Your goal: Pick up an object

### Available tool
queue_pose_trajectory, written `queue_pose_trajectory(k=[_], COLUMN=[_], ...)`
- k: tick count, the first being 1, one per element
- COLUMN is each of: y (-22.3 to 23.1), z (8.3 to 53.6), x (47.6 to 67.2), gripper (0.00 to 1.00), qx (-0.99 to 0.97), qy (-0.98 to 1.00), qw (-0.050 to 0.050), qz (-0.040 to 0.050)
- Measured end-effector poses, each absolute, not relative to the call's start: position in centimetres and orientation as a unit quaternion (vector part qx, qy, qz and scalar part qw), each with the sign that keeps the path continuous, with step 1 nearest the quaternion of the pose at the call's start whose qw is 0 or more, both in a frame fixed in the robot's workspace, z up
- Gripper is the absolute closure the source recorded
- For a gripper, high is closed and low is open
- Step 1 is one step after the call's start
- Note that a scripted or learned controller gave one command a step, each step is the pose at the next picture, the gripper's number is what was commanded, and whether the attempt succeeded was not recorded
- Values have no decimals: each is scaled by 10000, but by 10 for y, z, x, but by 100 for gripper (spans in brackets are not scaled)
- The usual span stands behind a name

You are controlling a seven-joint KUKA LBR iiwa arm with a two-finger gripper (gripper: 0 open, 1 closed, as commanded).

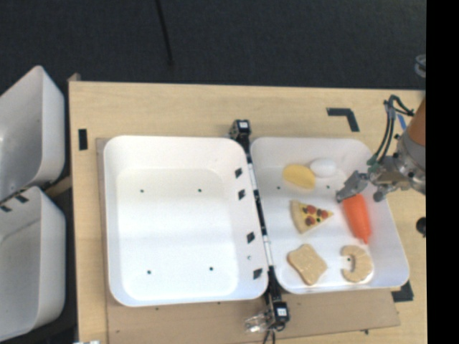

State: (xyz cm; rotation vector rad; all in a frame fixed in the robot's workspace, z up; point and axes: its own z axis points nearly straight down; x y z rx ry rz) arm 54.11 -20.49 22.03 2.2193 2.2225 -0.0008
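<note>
Bench (179, 110): light wood, carrying two shallow white bins side by side, joined along a clipped centre seam.

Left bin (115, 192): bare white floor with small dark dots.

Right bin (276, 163): holds six toy food items.
- Yellow lemon-like piece (299, 176), near the far edge, toward the seam.
- White egg-shaped piece (324, 167), touching the yellow piece on its right.
- Pizza slice (310, 216) with red toppings, mid-bin.
- Orange carrot (358, 217), by the right edge, lying lengthwise from far to near.
- Bread slice (307, 264), near the front edge.
- Tan, curved pastry-like piece (356, 264), front right corner, just beside the bread.

Gripper (366, 185): enters over the right edge of the right bin, low above the carrot's far end. Fingers spread apart, one grey tip toward the yellow piece, the other on the carrot's far side; nothing gripped between them. Whether a tip touches the carrot cannot be told.

Arm: orange band and cabling at the bench's right edge.
</note>
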Motion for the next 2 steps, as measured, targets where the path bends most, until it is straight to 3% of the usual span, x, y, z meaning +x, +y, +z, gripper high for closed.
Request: queue_pose_trajectory(k=[1,2], y=[-175,-156], z=[106,192], x=[531,565], gripper=[0,0], qx=[7070,7050], qy=[7072,7092], qw=[-33,46], qz=[-14,28])
